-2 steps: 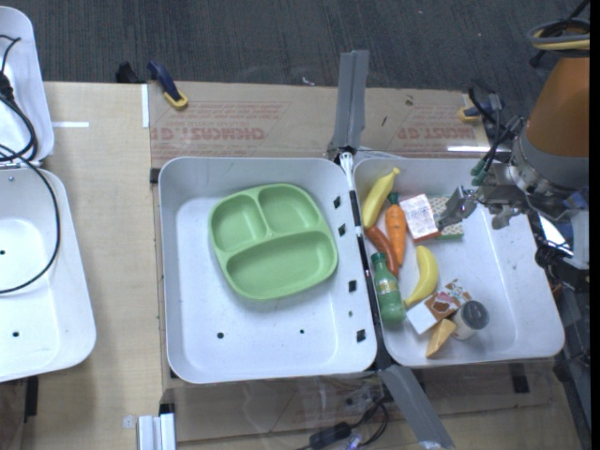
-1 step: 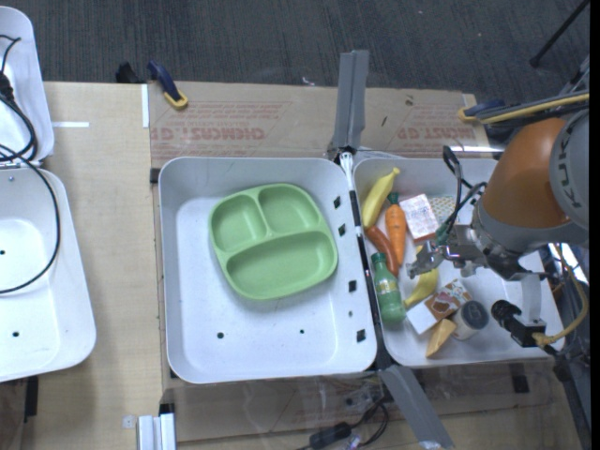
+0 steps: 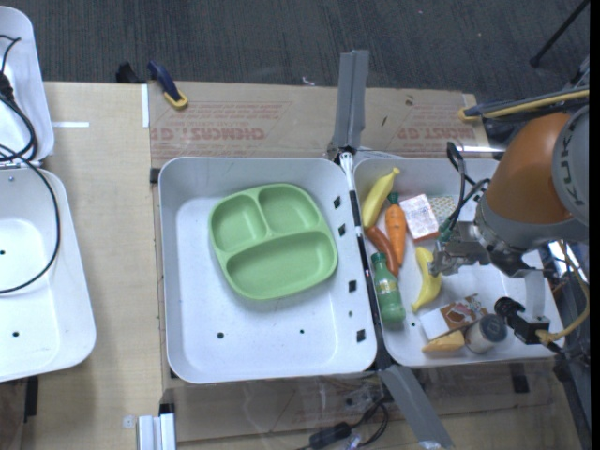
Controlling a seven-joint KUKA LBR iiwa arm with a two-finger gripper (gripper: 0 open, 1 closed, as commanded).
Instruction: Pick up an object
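Note:
The right bin point(image 3: 487, 352) holds several items. A yellow banana point(image 3: 378, 198) lies at its top left, with an orange carrot point(image 3: 397, 232) and a red pepper point(image 3: 379, 243) just below it. A green bottle point(image 3: 387, 291) lies along the left wall. A pink snack packet point(image 3: 419, 216) sits near the back. A second banana point(image 3: 427, 283) lies in the middle, and my gripper point(image 3: 444, 259) hangs right over its upper end. A small box point(image 3: 450, 314), a cheese wedge point(image 3: 445, 343) and a grey can point(image 3: 484, 332) lie at the front.
The left bin point(image 3: 187, 336) carries a green divided plate point(image 3: 273, 240). The arm's orange band point(image 3: 532, 178) looms over the right bin's far right side. A grey divider post point(image 3: 352, 101) stands between the bins at the back.

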